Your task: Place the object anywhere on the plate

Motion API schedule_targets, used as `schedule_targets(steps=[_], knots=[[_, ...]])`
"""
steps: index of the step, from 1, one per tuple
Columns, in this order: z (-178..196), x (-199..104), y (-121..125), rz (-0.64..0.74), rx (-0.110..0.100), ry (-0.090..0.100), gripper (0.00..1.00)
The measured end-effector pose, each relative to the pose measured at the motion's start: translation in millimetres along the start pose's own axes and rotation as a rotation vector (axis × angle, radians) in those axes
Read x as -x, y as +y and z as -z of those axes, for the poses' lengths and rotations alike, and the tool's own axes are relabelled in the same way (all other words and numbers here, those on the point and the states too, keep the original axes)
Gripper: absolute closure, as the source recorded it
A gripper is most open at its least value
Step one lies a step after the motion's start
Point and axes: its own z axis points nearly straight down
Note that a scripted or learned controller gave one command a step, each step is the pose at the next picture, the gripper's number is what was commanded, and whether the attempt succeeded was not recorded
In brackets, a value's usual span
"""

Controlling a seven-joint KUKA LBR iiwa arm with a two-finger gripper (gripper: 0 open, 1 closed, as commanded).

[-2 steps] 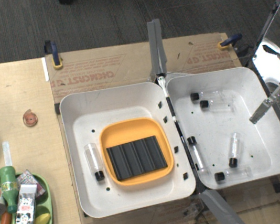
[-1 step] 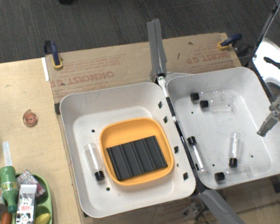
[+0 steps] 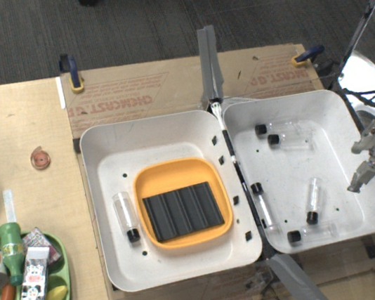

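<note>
Five clear vials (image 3: 313, 201), faint against white.

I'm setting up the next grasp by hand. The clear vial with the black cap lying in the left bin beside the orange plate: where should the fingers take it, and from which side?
Probably from straight above, at the middle of the vial's clear barrel, fingers closing across its narrow width. It lies flat, lengthwise along the orange plate's left edge, cap toward the near side. The gap to the plate looks slim, so keep fingers narrow.
</note>
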Motion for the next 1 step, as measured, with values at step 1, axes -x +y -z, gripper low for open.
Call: schedule_targets(steps=[1], knots=[[5.4,-18.1,-3.5,0.272,0.000,-0.001,0.00]])
